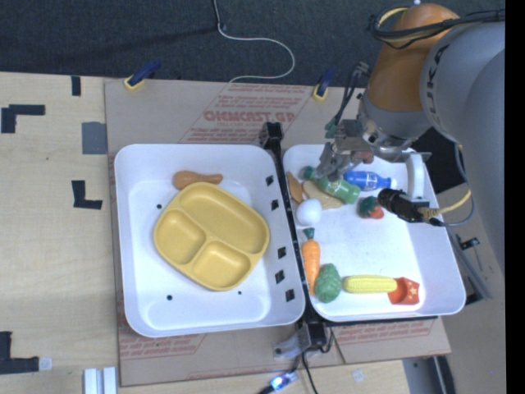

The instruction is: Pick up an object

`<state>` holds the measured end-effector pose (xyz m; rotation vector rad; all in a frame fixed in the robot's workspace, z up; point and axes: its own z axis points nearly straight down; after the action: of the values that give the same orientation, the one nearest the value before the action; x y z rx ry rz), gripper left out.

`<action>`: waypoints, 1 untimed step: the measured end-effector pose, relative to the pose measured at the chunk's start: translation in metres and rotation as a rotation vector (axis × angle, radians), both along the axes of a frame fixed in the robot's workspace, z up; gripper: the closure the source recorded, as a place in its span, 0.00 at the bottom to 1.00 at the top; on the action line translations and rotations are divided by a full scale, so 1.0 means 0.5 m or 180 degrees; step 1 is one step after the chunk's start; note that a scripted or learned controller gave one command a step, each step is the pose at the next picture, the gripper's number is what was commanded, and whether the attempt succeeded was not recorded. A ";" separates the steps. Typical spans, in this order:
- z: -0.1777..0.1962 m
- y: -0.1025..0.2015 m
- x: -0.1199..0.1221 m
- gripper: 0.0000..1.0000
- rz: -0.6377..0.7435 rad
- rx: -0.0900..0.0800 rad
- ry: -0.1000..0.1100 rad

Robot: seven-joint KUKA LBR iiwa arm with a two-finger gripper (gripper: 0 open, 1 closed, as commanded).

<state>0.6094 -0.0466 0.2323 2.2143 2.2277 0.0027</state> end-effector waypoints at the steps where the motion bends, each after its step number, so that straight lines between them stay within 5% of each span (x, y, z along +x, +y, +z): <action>1: -0.030 0.053 0.033 1.00 -0.0009 -0.0005 0.0010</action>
<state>0.6257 -0.0200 0.2171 2.2184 2.2252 -0.0027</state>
